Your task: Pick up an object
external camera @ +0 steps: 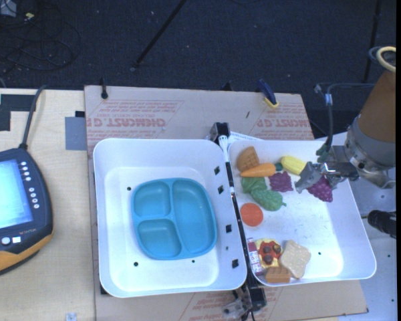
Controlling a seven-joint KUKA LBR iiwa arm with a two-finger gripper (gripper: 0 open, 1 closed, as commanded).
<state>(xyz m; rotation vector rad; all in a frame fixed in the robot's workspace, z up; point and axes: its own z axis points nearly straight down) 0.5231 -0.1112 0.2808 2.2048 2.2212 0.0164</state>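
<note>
My gripper [317,176] hangs over the right bin [334,246], near its upper right part. A purple grape bunch [321,191] lies directly under it, touching or very close to it. To its left are a second purple bunch [281,182], a yellow piece [293,164], an orange carrot [257,170], a brown waffle-like piece [247,157] and a green vegetable [264,194]. An orange ball [251,214] sits by the bin's left wall. At the front lie a red-topped square piece [269,249], a bread slice [295,258] and a brown cookie [277,275].
The left bin [113,179] holds a blue divided plate [174,218]. The arm's grey and orange wrist [377,126] stands over the right bin's far right rim. A handheld screen unit [10,209] lies on the bench at the far left.
</note>
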